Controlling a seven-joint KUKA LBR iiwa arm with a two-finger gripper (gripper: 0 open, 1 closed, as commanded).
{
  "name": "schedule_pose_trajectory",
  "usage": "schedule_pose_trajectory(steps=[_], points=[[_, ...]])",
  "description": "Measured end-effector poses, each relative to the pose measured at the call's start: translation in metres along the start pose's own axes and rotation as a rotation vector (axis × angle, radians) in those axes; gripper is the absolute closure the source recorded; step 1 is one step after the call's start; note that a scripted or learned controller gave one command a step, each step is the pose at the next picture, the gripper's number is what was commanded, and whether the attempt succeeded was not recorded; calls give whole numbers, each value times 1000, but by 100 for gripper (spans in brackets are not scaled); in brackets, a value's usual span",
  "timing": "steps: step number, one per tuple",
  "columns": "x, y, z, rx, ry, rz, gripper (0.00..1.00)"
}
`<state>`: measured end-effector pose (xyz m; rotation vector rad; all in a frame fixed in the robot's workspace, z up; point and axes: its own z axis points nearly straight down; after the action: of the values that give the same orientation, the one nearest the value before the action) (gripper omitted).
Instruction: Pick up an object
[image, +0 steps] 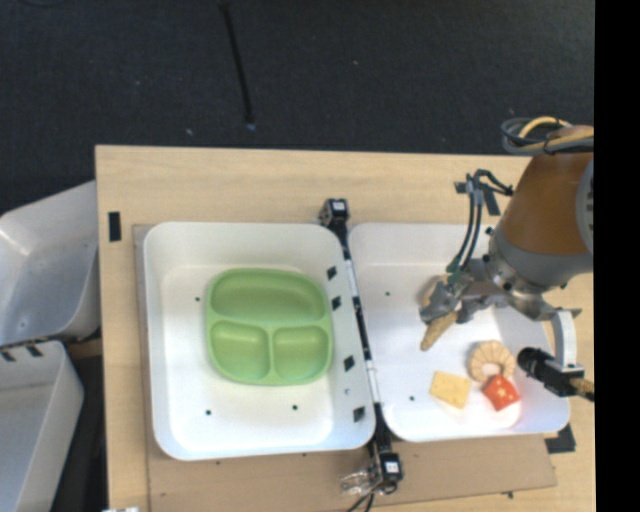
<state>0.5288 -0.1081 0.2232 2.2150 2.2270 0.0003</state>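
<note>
Nearest the camera, a yellow block (450, 389), a red piece (502, 393) and a shell-like item (490, 357) are grouped in the right bin (400, 300). Above them, the gripper (440, 310) is seen pinching a tan stick (436, 330). Lifting appears underway; a steady raise is needed next.

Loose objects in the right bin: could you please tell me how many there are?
3 visible: a yellow wedge, a tan round piece and a red piece, clustered at the near right. The arm may hide others.
</note>
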Motion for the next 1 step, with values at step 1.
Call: schedule_pose_trajectory(steps=[1], points=[[53,-4,-15,-3,1,-2,100]])
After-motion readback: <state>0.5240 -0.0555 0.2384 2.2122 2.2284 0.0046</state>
